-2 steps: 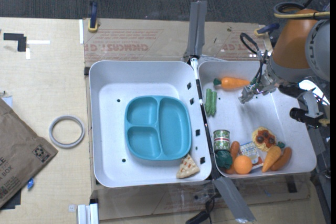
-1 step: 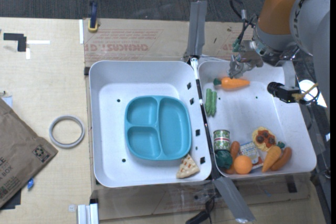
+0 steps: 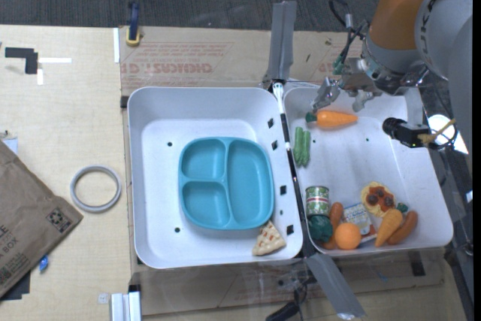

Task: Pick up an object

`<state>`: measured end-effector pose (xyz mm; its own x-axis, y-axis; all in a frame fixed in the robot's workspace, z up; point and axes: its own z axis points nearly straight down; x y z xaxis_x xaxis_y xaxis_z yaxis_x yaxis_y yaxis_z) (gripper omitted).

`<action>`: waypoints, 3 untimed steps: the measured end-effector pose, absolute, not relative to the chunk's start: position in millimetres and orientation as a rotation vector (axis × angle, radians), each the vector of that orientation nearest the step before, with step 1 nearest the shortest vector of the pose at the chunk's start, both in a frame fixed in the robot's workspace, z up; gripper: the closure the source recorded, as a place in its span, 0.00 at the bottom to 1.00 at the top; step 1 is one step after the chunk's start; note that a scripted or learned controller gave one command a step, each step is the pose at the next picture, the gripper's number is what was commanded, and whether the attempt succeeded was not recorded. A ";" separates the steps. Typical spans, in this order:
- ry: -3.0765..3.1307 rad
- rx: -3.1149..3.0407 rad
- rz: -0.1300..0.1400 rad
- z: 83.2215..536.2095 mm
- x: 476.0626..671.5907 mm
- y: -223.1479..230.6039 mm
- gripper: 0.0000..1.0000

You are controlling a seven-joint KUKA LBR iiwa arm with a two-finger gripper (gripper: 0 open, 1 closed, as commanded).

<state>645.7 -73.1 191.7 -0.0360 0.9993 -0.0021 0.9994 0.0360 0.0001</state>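
In the right bin (image 3: 421,184), near its far wall, a toy carrot (image 3: 336,118) lies on its side with its pointed end toward the right, just below the gripper (image 3: 343,92). The grey arm (image 3: 443,11) with its orange band (image 3: 402,0) reaches in over the bin's far right corner. The fingers (image 3: 328,93) hang just above the carrot's green-topped end; whether they are spread or closed cannot be told at this angle, and nothing is seen between them. A green pod (image 3: 301,146) lies along the left wall of this bin, close to the divider. The middle of the bin floor is bare white, giving open room around the carrot on its near side. Crowded against the near wall are a small can (image 3: 318,201), an orange ball (image 3: 347,235), a second carrot (image 3: 388,225) and a pizza-like toy (image 3: 378,198). The left bin (image 3: 150,184) holds a blue divided plate (image 3: 227,183) in its centre and a waffle-patterned wedge (image 3: 269,240) at its near right corner. On the tabletop (image 3: 60,116) to the left lies a tape ring (image 3: 95,188), well apart from both bins.
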 end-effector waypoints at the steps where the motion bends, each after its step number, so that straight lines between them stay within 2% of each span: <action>1: 2.312 2.124 -0.003 191.5 659.1 -77.6 0.00; 2: 2.477 1.914 0.005 107.8 657.3 -99.8 0.00; 3: 2.450 1.943 0.008 98.7 662.6 -122.7 0.00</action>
